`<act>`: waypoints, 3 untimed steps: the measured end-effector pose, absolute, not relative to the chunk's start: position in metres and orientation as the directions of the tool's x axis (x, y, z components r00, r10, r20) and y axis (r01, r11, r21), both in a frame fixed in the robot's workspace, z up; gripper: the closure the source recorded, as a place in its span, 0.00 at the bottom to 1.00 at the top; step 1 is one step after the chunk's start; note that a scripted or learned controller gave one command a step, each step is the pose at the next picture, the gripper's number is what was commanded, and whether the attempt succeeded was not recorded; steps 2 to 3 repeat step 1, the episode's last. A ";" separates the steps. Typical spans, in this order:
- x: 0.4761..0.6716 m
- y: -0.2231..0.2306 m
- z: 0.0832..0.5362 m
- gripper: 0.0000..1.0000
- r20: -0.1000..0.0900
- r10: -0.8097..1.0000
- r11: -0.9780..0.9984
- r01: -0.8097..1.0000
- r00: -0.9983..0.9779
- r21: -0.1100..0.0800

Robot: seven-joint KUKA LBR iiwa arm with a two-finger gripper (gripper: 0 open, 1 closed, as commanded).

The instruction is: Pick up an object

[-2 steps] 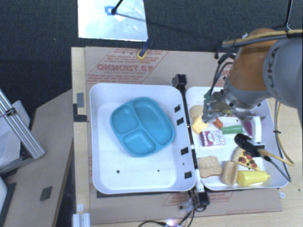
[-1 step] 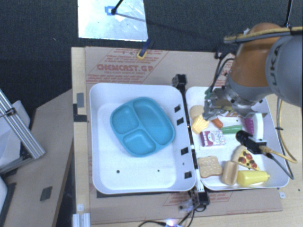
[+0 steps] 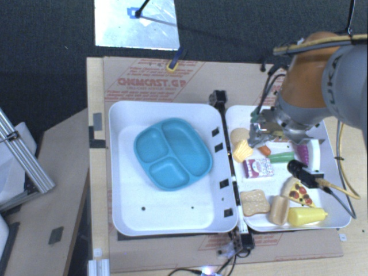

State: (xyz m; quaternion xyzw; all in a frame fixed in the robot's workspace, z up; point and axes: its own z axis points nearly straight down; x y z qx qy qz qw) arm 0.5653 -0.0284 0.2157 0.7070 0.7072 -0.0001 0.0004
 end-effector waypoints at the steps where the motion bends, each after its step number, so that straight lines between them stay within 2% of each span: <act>1: 0.564 -0.033 0.218 1.00 -0.001 1.000 0.001 1.000 -0.001 0.001; 3: 0.564 -0.033 0.218 1.00 -0.001 1.000 0.001 1.000 -0.001 0.001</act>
